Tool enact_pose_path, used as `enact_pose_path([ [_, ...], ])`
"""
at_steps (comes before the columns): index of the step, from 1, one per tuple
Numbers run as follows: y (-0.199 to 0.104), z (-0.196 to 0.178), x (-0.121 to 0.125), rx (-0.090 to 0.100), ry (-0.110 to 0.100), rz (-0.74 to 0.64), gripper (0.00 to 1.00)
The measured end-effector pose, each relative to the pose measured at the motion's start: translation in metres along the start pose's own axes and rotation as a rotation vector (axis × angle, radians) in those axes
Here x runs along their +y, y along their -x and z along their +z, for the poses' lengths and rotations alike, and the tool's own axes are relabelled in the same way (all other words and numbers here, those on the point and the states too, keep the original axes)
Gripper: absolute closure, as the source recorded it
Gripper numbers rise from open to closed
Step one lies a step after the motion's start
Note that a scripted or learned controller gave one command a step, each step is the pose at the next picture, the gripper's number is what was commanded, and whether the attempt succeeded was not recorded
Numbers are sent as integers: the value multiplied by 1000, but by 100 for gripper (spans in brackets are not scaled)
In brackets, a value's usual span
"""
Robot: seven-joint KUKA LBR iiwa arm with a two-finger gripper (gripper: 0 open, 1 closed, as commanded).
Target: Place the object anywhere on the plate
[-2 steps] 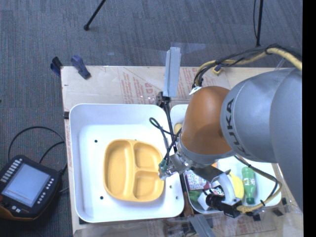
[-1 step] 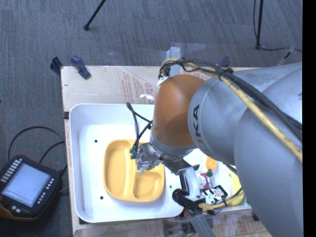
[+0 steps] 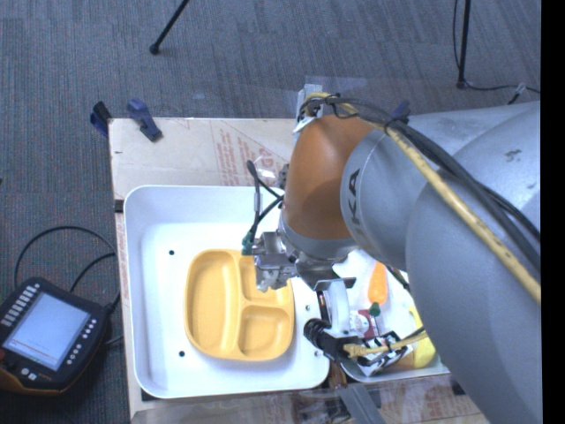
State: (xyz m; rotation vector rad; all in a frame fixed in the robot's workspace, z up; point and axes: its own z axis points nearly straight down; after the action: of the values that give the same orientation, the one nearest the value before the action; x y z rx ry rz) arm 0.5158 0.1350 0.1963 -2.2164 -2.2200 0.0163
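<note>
We see our pincer (image 3: 267, 276) hanging over the inner edge of the yellow, three-compartment plastic plate (image 3: 237, 306), which lies in the left white bin (image 3: 154, 237) just beneath and left of it. Whether the pincer is clenched on anything we cannot tell. To its right, in the other bin, lie an orange carrot-shaped toy (image 3: 378, 283) and other small items, any of which may be the object. We judge the placing step unsettled: next we must confirm a grasp, then lower over a compartment
</note>
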Motion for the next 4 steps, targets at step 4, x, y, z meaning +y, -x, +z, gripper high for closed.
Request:
enact_pose_path([
  [4, 16, 12, -41, 0, -3, 118, 100],
])
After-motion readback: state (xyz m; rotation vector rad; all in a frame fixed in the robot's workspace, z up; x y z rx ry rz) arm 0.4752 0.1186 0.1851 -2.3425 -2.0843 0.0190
